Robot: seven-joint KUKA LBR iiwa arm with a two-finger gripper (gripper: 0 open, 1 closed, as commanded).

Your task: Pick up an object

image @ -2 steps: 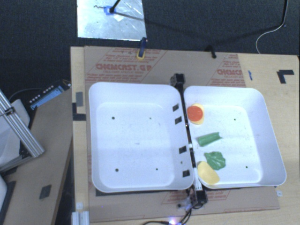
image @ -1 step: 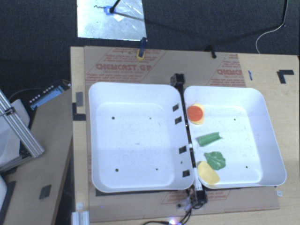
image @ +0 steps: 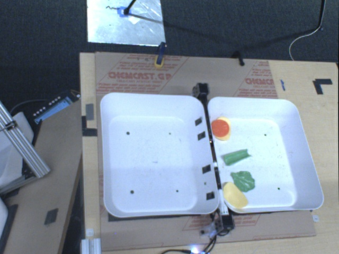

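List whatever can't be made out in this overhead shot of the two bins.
- Yellow piece: it lies in the right bin against the centre divider; its exact shape is too blurred to name.
- Two green pieces: too small and soft to identify.
- Orange-and-yellow round piece: its kind is unclear at this resolution.
- Lettering on the cardboard: partly covered by the bins.
- Grey frame: cut off by the left edge.

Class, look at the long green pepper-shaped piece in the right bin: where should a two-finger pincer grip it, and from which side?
Grip the long green pepper-shaped piece across its narrow middle, coming from straight above. It lies flat and slanted on the right white bin, apart from its neighbours, so fingers fit either side.
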